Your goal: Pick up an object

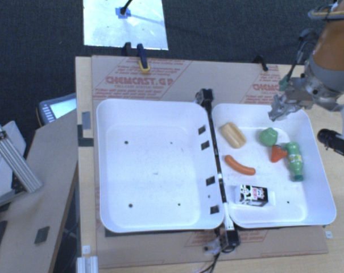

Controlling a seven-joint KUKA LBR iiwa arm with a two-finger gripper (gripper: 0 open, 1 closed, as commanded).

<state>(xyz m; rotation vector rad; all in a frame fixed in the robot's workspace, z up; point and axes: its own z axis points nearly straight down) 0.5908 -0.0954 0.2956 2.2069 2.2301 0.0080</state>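
Above the right bin (316, 152), end effector (278, 112) blurred, finger state impossible to tell.

Bench (83, 147): pale wood top, carried a brown board (177, 75) printed with red lettering. On the board sat two shallow white bins side by side, touching along a black centre seam: left bin (103, 169), right bin (316, 209). A yellow-tipped clamp (143, 61) gripped the board's far edge.
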